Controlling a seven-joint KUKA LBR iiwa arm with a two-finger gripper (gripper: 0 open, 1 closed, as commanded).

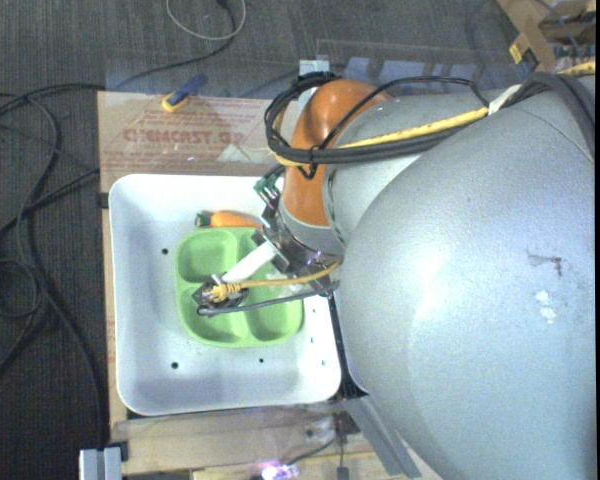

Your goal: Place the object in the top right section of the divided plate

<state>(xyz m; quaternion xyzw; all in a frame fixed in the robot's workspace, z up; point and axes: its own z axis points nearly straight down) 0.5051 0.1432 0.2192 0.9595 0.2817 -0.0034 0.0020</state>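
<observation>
A green divided plate (pixel 212 268) lies in the middle of the left white bin (pixel 145 298). An orange, carrot-like object (pixel 232 219) with a greenish tip rests at the plate's far edge, partly over its upper right section. My gripper (pixel 272 230) hangs low over the plate's right side, just right of the orange object. The grey wrist and orange band cover most of it. Whether anything is in its grasp is hidden.
The big grey arm body covers the whole right bin and the right half of the view. Brown cardboard (pixel 180 138) lies behind the left bin, with a small blue and yellow clip (pixel 182 94) on it. Black cables (pixel 20 208) run over the dark floor at left.
</observation>
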